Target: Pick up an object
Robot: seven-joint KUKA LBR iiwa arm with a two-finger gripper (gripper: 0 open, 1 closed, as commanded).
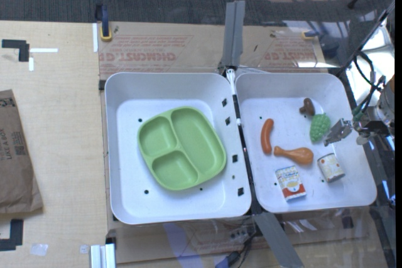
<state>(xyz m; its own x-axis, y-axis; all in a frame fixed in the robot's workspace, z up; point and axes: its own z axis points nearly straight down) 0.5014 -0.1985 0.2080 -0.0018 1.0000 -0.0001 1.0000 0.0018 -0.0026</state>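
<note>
Two shallow white bins sit side by side on the bench; the left bin (119, 135) holds a green divided plate (182, 148) with three compartments, lying flat and turned at a slant near the bin's middle; the right bin (276, 91) holds the loose items: a small brown lump (307, 107) near the far wall, a green leafy vegetable toy (320, 127) just beside and below it, an orange-red sausage (267, 135) lying roughly lengthwise toward the left side, a tan chicken drumstick (295, 154) lying across the middle with its thick end toward the right, a small white carton with a red and orange label (290, 183) near the front wall, and a small tin can (330, 167) tipped on its side to the right of the carton; the gripper (337, 132) reaches in from the right rim, its metal fingers hanging just right of the green vegetable toy and above the can; nothing is seen between the fingers, and whether they stand wide or narrow cannot be told from this slant; the sausage and drumstick lie near each other, apart; carton and can are close, not touching; a brown paper bag (16, 154) lies on the bench well left of the bins, and cardboard sheets (157, 50) lie behind them
</note>
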